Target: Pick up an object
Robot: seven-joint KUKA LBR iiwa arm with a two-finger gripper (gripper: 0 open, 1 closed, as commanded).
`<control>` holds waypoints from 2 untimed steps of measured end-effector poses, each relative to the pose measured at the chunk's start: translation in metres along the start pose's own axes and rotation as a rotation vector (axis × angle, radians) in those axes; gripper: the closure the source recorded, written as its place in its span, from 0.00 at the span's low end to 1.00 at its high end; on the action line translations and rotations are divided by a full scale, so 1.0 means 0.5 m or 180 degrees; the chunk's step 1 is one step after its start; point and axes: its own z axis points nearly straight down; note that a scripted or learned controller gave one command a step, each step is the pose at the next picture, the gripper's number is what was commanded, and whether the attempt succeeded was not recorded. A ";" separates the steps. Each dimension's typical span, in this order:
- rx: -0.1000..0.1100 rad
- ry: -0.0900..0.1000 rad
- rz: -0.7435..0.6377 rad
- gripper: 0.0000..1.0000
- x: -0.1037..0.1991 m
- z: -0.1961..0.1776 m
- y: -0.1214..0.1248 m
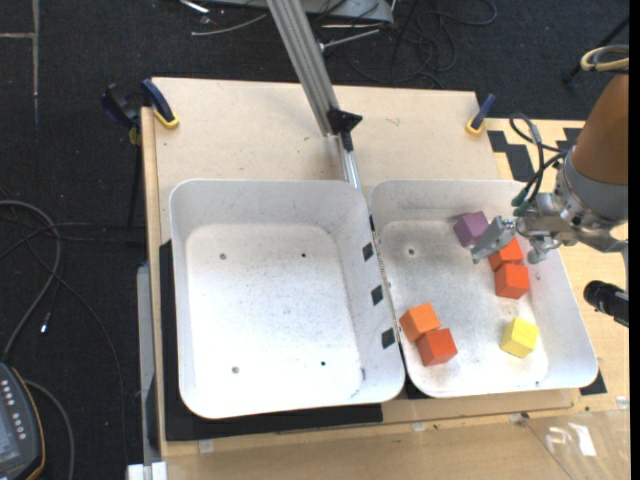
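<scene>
Dark carpeted floor [70, 298] strewn with black cables [40, 258], around a pale wooden bench [260, 133].

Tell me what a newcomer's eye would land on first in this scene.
First, the bright blocks scattered in the right bin: a purple block near the back, a yellow block toward the front, and an orange block touching a red block. Next, the gripper reaching in from the right, just above another red block.
</scene>
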 end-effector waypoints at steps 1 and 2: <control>0.0014 -0.0003 -0.0008 0.00 -0.043 0.192 0.142; 0.0014 0.0002 0.0003 0.00 -0.026 0.223 0.094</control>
